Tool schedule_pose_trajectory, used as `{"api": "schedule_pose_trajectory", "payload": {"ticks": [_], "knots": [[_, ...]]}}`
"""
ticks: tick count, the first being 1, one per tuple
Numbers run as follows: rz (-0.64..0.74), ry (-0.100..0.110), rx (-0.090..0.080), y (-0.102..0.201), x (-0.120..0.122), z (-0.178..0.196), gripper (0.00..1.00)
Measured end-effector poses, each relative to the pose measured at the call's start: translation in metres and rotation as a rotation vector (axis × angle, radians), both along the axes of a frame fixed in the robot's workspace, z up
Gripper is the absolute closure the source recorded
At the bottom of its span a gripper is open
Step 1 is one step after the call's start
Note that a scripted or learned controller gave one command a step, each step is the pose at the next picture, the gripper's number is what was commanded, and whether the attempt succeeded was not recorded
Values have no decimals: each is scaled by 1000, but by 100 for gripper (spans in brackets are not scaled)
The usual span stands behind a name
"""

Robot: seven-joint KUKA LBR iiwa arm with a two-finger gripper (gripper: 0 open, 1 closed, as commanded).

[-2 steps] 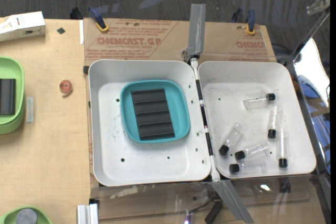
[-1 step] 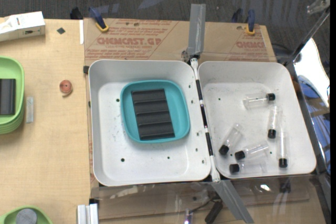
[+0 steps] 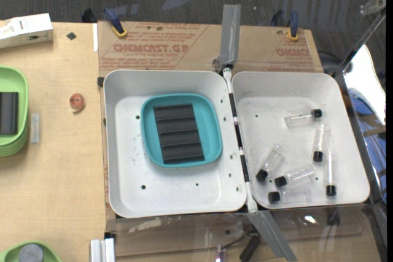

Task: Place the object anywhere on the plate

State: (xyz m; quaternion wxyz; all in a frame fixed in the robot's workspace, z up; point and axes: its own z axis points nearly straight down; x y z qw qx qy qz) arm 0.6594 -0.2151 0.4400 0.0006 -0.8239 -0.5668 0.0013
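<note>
Tubes: six clear plastic tubes with black caps lie loose in the right bin [image 3: 344, 101].
Top tube [image 3: 303, 116]: lies across the bin's upper middle, cap pointing right.
Side tubes: one [image 3: 319, 144] stands lengthwise below it, near the right wall; another [image 3: 331, 175] lies further down, its cap toward the front rim.
Front group: one tube [image 3: 269, 164] lies slanted with its cap low and left; one [image 3: 293, 178] sits just beside it; the last [image 3: 287, 196] rests along the front wall.
Plate [image 3: 182, 129]: teal, square with rounded corners, in the left bin [image 3: 123, 181], carrying a black ribbed insert [image 3: 178, 133].
Room: white floor shows on all sides of the plate, widest toward the front.
Divide: the two bins' inner rims touch between plate and tubes.
Fingers: cannot tell their state.
</note>
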Motion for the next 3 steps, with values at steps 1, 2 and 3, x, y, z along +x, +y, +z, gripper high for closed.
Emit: {"api": "schedule_pose_trajectory", "payload": {"ticks": [1, 2, 3], "knots": [[-47, 2, 0, 3, 0, -1, 0], [-26, 1, 0, 2, 0, 0, 0], [-137, 2, 1, 0, -7, -1, 0]]}}
